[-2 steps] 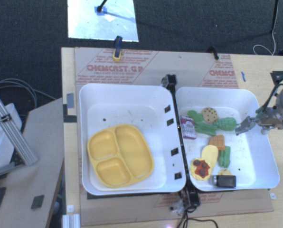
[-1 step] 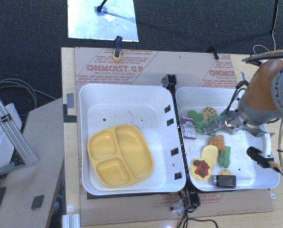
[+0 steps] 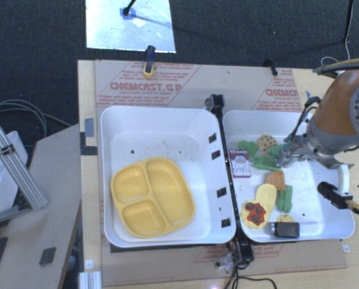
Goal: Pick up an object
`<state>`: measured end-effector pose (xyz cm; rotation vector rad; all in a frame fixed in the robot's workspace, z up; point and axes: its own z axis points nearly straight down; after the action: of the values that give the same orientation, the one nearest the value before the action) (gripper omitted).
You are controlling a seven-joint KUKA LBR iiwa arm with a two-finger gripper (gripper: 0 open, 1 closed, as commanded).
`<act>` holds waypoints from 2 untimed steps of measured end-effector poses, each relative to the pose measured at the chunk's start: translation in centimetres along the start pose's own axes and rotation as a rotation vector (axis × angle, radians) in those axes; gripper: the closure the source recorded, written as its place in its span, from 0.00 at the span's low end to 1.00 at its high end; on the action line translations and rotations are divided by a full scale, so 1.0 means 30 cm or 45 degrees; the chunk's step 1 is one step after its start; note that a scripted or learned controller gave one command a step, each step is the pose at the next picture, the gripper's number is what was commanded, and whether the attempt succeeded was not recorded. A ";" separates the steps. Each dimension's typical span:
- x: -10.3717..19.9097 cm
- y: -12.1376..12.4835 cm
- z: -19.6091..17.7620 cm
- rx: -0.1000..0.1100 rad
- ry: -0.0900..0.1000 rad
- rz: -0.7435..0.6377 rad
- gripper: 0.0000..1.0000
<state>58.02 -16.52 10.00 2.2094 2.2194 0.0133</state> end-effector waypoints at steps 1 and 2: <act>0.002 0.015 -0.300 0.003 -0.003 0.000 1.00; 0.003 0.009 -0.280 0.013 0.000 0.002 0.00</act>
<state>58.18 -16.42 18.42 2.2161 2.2232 0.0020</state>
